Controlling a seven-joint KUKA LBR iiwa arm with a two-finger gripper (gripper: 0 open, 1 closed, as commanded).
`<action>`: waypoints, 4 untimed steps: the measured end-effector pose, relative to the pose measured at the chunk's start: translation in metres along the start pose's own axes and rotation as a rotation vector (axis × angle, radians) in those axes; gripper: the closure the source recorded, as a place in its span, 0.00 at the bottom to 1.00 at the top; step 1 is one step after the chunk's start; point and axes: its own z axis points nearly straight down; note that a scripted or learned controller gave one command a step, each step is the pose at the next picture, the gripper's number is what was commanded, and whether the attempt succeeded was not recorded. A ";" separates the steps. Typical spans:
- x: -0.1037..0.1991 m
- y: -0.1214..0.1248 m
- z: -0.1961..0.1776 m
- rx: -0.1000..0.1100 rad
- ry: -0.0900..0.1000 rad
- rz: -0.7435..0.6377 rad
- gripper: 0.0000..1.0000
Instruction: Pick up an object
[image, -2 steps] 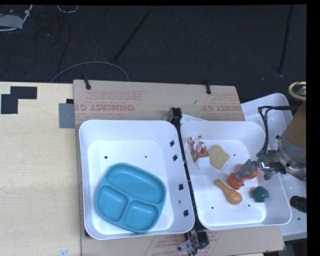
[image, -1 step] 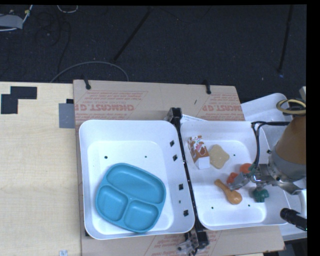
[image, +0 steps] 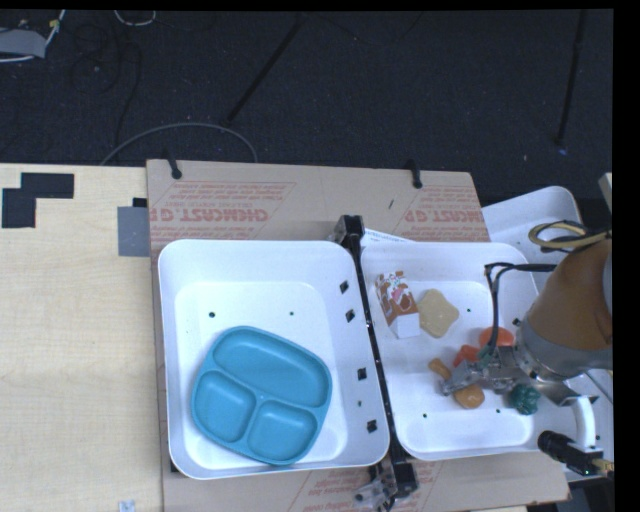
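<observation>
I have the arm (image: 570, 300) reaching in from the right over the right bin (image: 440, 440), with the gripper (image: 478, 378) down low among a small cluster of things near that bin's right wall. Whether it is wide, narrow or closed on anything I cannot tell from here; the metal end is mixed in with the clutter. Touching or just beside it I see an orange-brown piece (image: 468, 397) on the near side, a small brown bit (image: 440, 368) to its left, red-orange pieces (image: 470, 353) just beyond, and a teal object (image: 525, 400) to the right against the bin wall. Further off, toward the far left of that bin, sit a beige lump (image: 438, 313) and a small red-and-white carton (image: 398, 300), well apart from the tool. The left bin (image: 200, 270) holds a blue divided plate (image: 262, 394). My judgement is that the pick is being attempted in the cluster, and doing it well means settling on one piece, probably the orange-brown one, rather than straddling two, then lifting straight up slowly so neighbours do not drag along or knock it loose
</observation>
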 end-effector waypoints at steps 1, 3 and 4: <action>-0.002 0.000 -0.012 -0.001 -0.002 0.005 1.00; -0.008 0.007 -0.113 -0.010 -0.006 -0.001 1.00; -0.008 0.008 -0.165 -0.011 -0.007 -0.001 1.00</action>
